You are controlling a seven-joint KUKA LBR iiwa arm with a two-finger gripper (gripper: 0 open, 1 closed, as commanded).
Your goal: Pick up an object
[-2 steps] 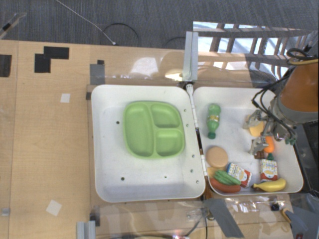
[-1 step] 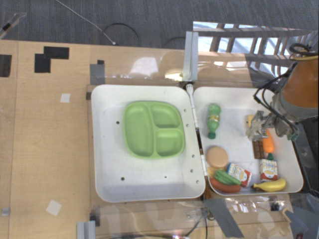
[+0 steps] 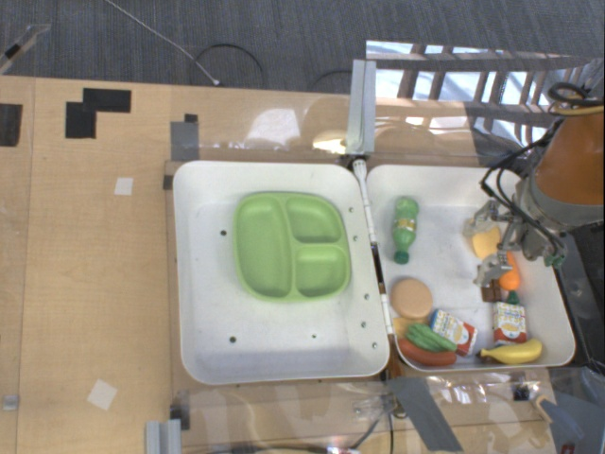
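My gripper (image 3: 486,248) hangs low over the right bin (image 3: 444,192), at its right side, below the grey wrist and orange band. It is open. One finger (image 3: 480,222) stands behind a yellow cheese-like piece (image 3: 484,244) and the other in front of it. A small orange ball (image 3: 511,278) and a brown block (image 3: 492,294) lie just in front of the gripper. Other toys in this bin are a green bottle (image 3: 405,227), a tan bun (image 3: 412,298), a banana (image 3: 515,352) and a red-and-white bottle (image 3: 509,322).
A green divided plate (image 3: 290,246) lies in the left bin (image 3: 203,282). A green vegetable (image 3: 430,337), a red sausage (image 3: 425,354) and a small carton (image 3: 454,330) crowd the right bin's front. A metal rack (image 3: 473,74) stands behind that bin.
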